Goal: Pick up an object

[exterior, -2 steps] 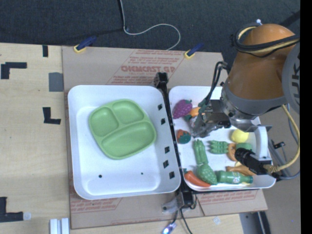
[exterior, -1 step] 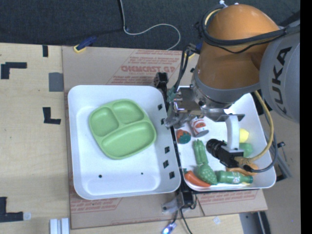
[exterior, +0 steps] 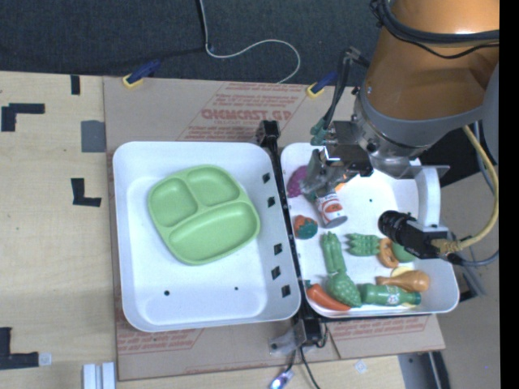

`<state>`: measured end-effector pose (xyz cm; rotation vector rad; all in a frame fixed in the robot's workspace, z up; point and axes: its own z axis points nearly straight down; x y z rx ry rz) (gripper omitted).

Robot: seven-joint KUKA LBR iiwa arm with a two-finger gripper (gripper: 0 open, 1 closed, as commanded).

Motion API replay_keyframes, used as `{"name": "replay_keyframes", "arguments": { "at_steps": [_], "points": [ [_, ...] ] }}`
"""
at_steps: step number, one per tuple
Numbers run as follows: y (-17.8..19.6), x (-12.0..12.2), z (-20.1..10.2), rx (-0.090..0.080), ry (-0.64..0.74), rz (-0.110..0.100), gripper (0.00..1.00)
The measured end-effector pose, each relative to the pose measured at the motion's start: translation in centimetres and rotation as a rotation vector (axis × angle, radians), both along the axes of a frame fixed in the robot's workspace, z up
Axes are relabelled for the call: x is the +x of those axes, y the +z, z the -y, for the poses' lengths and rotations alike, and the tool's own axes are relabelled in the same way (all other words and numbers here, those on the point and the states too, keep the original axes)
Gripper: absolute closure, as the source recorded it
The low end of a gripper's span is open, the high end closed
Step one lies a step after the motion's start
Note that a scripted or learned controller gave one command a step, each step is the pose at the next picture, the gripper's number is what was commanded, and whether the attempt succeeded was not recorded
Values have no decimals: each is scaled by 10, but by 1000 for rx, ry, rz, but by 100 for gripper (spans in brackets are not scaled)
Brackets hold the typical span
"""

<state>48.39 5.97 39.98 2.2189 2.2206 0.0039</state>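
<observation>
My gripper (exterior: 323,175) hangs over the far left part of the right bin (exterior: 434,302). Just left of it lies a purple toy (exterior: 296,181), partly covered by the gripper. A small red and white can (exterior: 331,210) sits right below the gripper, tilted. I see nothing clearly held. The arm's grey and orange body hides the bin's far right corner.
The left bin (exterior: 138,298) holds a green divided plate (exterior: 203,213). Nearer in the right bin lie a teal and orange ball (exterior: 305,228), a green corn cob (exterior: 332,251), a red carrot (exterior: 323,298), a green bottle (exterior: 391,297) and other toy foods.
</observation>
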Motion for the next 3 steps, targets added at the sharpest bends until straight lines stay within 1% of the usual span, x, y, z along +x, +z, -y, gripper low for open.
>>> {"name": "replay_keyframes", "arguments": {
  "at_steps": [1,2,3],
  "points": [
    [-30,-1,-5,-1,1,-8,100],
    [-21,0,18,-1,-1,-4,100],
    [46,0,-1,1,3,1,100]
  ]
}}
